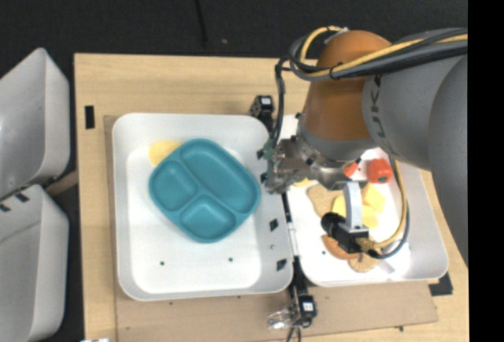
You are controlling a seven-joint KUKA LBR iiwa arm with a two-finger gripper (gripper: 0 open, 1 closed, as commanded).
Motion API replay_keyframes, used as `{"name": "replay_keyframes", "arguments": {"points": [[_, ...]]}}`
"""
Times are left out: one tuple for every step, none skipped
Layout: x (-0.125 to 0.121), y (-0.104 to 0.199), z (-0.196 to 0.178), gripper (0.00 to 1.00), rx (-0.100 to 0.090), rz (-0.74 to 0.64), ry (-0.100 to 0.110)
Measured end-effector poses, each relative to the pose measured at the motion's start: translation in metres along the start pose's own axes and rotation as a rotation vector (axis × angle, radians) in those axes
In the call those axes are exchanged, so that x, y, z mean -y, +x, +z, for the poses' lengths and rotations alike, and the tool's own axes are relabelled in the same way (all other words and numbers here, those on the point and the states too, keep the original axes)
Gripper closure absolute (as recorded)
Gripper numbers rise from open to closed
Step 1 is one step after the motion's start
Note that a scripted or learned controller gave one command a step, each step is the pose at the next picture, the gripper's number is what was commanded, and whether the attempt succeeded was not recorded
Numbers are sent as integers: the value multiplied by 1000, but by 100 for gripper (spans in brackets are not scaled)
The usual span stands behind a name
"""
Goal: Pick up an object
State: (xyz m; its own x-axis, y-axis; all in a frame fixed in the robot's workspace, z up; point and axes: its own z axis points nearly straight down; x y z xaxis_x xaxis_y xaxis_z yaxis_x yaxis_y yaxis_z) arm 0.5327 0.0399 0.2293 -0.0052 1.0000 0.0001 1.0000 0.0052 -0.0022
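The grey arm with its orange band (346, 88) reaches in from the right and hangs over the divide between the two bins. My gripper (276, 169) is a dark cluster under the wrist, at the right bin's left rim, close to the right edge of a teal divided plate (205, 189). That plate lies flat in the left bin (134, 254). A yellow piece (162, 150) peeks out from under its upper left edge. In the right bin (429, 254) lie an orange-red object (379, 169), yellow pieces (376, 200), a tan piece (319, 196) and a brown piece (352, 256).
The arm's body covers much of the right bin's upper half. Cables (402, 210) loop down over that bin's contents. White padded shapes (27, 128) stand off the bench at the left. Bare white floor shows in the left bin below the plate.
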Motion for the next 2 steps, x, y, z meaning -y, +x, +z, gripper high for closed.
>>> {"name": "replay_keyframes", "arguments": {"points": [[33, 47, -5, 100, -1, -2, 0], [33, 50, -17, 100, -1, 1, -4]]}}
